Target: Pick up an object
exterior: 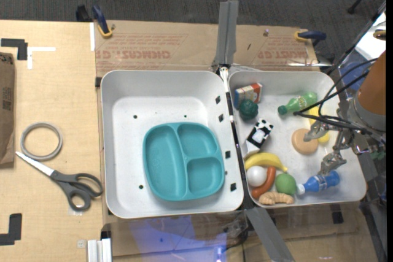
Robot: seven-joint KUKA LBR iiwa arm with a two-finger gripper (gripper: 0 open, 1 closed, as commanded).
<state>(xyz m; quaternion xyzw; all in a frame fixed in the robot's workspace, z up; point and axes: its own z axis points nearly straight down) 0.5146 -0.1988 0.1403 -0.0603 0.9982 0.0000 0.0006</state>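
White bins point(116, 132), two; one banana point(265, 161)

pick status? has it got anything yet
Done: the gripper is down in the right bin. In hand: nothing visibly between its open fingers, which hang over bare floor between the tan disc and blue bottle. Left: close on an object and lift.

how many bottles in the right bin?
2. A green bottle lies near the far wall of the right bin, and a blue bottle lies at its near right corner, just below the gripper. The arm may hide others.
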